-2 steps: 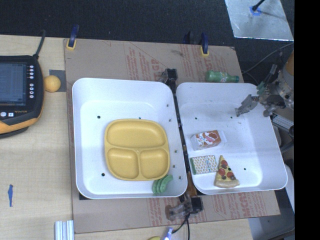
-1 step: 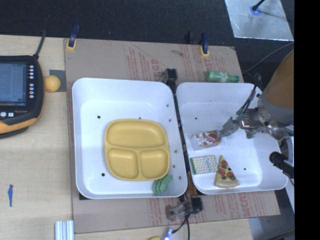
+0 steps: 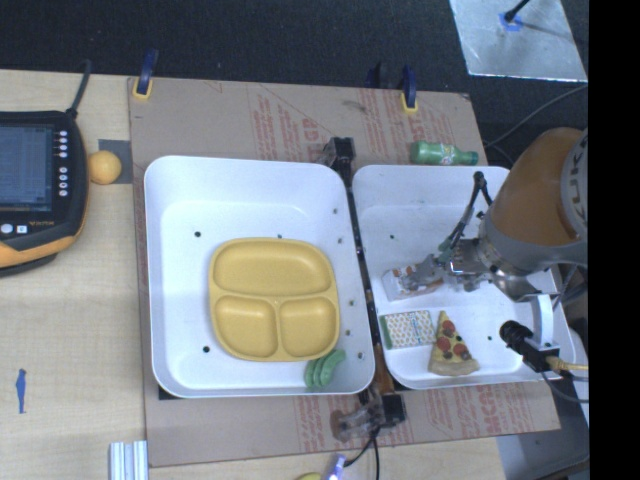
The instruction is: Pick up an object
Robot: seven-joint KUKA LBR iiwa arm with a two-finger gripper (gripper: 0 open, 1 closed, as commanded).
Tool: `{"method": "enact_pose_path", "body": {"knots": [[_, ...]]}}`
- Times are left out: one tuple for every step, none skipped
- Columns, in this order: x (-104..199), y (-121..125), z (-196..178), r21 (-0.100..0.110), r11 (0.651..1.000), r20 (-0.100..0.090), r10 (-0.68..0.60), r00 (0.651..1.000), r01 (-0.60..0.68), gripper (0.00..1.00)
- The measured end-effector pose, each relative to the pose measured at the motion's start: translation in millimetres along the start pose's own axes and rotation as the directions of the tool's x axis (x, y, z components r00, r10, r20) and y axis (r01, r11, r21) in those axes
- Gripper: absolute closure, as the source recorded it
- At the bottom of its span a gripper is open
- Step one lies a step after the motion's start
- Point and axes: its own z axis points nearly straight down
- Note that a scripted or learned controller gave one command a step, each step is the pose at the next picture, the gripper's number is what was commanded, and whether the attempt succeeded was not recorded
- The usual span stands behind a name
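Camera view: the end effector (image 3: pixel 412 278) is seen low in the right bin (image 3: pixel 400 193), just above the pizza slice (image 3: pixel 451 346), grip state can't be told tbh.

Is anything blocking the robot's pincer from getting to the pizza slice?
Nothing visible does. The pincer is low in the right bin, and the pizza slice lies just below it in the picture with bare bin floor between. The green patterned card sits beside the pizza.

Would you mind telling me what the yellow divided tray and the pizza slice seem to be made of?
Yellow divided tray: probably moulded plastic, matte with a soft sheen, rounded compartment ridges. Pizza slice: likely a plastic or rubber toy; flat colours and stiff wedge shape, though the view is too coarse to be sure.
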Motion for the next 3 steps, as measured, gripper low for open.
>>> {"method": "enact_pose_path", "body": {"knots": [[24, 36, 7, -0.004, 1.0, 0.008, 0.001, 1.0, -0.001, 0.0], [23, 68, 7, -0.002, 1.0, 0.0, -0.001, 1.0, 0.001, 0.0], [19, 96, 8, -0.003, 1.0, -0.001, -0.002, 1.0, 0.002, 0.0]]}}
